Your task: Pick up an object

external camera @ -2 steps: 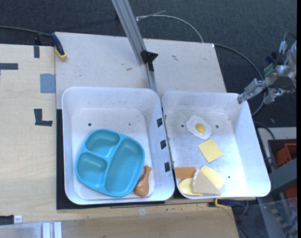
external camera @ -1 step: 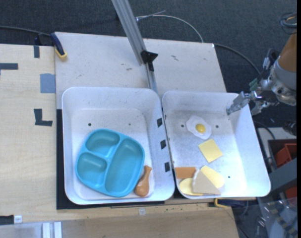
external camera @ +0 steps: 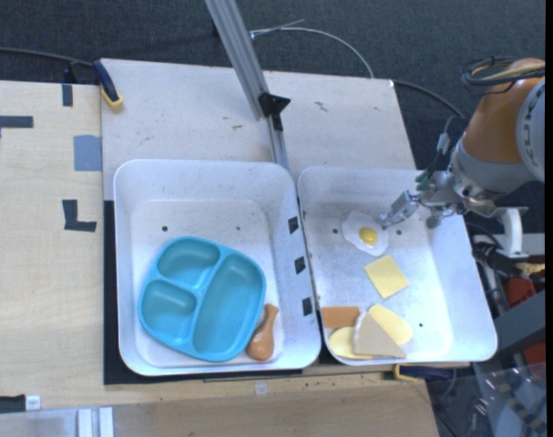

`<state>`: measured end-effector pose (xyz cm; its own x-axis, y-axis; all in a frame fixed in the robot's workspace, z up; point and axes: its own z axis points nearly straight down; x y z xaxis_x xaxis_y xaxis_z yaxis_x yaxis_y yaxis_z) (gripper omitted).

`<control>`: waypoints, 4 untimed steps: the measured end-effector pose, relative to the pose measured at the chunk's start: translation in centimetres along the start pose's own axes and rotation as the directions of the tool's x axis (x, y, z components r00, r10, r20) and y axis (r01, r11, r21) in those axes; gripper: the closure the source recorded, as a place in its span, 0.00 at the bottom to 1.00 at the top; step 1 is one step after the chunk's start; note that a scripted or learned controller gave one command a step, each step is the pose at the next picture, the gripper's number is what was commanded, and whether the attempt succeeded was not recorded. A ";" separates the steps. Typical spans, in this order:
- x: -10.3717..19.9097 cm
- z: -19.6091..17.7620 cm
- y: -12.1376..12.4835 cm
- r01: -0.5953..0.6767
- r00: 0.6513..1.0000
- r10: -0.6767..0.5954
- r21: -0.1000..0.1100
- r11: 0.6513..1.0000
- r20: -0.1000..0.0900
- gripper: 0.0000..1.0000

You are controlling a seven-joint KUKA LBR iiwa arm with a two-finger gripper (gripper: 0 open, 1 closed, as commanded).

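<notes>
My gripper (external camera: 394, 215) hangs over the back of the right bin (external camera: 440, 271), just right of a toy fried egg (external camera: 365, 234) with a yellow yolk. In front of the egg lies a flat yellow cheese square (external camera: 386, 276). Near the bin's front edge sit an orange block (external camera: 340, 317), a yellow wedge (external camera: 392, 324) and a beige slice (external camera: 376, 340). Nothing shows between the fingers.
The left bin (external camera: 130, 198) holds a blue divided plate (external camera: 201, 297) and a brown toy drumstick (external camera: 264, 335) at its front right. A metal pole (external camera: 240, 48) slants down to the bins' back edge. Cables run behind the right bin.
</notes>
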<state>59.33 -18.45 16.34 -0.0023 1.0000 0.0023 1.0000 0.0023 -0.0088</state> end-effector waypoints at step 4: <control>-2.5 -7.7 6.3 0.000 1.000 0.000 -0.001 1.000 0.002 0.00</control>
